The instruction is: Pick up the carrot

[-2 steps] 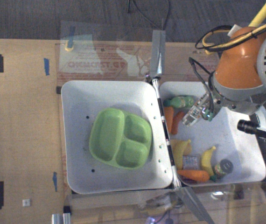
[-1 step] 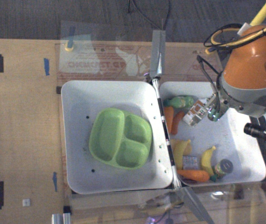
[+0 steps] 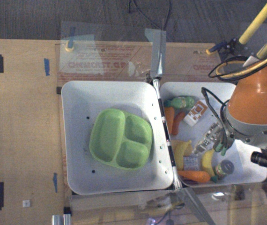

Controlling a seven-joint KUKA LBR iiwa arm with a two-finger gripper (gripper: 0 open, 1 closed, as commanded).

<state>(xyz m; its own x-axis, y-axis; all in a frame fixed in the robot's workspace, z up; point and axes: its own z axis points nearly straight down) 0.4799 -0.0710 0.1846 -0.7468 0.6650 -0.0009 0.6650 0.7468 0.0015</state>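
Note:
An orange carrot [image 3: 195, 176] lies along the front edge of the right bin [image 3: 246, 172], pointing left to right. A second orange carrot-like piece [image 3: 169, 118] lies against the bin's left wall, with a green leafy piece [image 3: 181, 101] at its far end. My gripper [image 3: 209, 138] hangs low over the middle of the right bin, under the orange band of the arm [image 3: 257, 102]. It is above a yellow banana [image 3: 209, 161] and a short way back and right from the front carrot. Nothing is visibly held.
The right bin also holds a red pepper-like piece [image 3: 177, 123], a white and orange box [image 3: 196, 113], a yellow piece [image 3: 182, 149], a small blue packet [image 3: 189, 162] and a round can [image 3: 225, 167]. A green divided plate [image 3: 121, 138] sits in the left bin [image 3: 77, 107]. Cables hang at the back right.

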